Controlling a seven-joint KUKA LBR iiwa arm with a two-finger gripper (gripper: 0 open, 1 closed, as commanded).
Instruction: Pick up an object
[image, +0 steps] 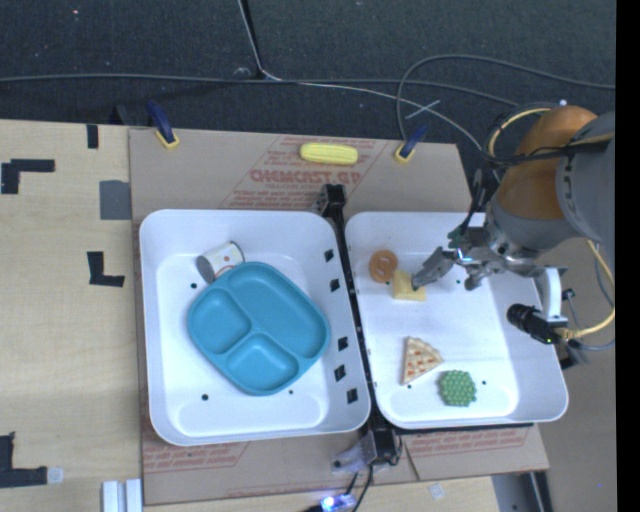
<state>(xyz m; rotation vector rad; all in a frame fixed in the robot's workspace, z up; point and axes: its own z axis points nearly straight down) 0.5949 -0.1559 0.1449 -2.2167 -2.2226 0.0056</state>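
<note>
Smooth, glossy blue plastic divided tray (258, 328) lies in a matt white plastic bin (160, 330); brown cardboard sheet (280, 175) covers the pale wood-look worktop (60, 300).

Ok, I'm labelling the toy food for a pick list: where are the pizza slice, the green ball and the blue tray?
pizza slice (420, 358), camera view, middle of its topping.
green ball (457, 387), camera view, its bumpy top.
blue tray (222, 322), camera view, floor of its left compartment.

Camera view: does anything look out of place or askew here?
A yellow corn cob lies on the cardboard beyond both bins, outside either one. In the left bin a small cup lies tipped on its side beside the blue tray.
</note>
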